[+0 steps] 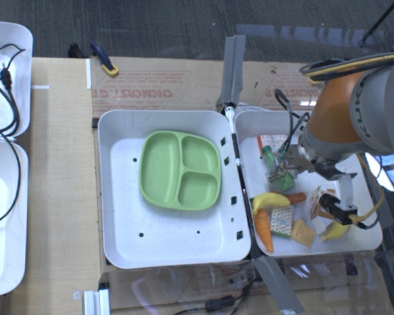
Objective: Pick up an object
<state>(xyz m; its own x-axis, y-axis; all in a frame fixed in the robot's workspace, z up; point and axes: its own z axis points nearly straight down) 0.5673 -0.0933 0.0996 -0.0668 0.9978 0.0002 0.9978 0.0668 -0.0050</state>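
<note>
My gripper (284,170) is lowered into the right bin (374,241), among a crowd of small items. A green bottle-like piece (268,156) lies just to its left, and a green lump (283,182) sits right under its tip. In front of it lie a yellow banana (270,201), an orange carrot (263,230), a speckled yellow block (282,221) and a tan wedge (303,233). The grey arm with its orange band (335,113) covers the bin's far right part.
The left bin (118,235) holds a green divided plate (180,170). A metal divider (237,169) runs between the bins. In the right bin a white packet (326,199) and a second yellow piece (335,231) lie near the cable; a red-and-white box (273,142) sits at the back.
</note>
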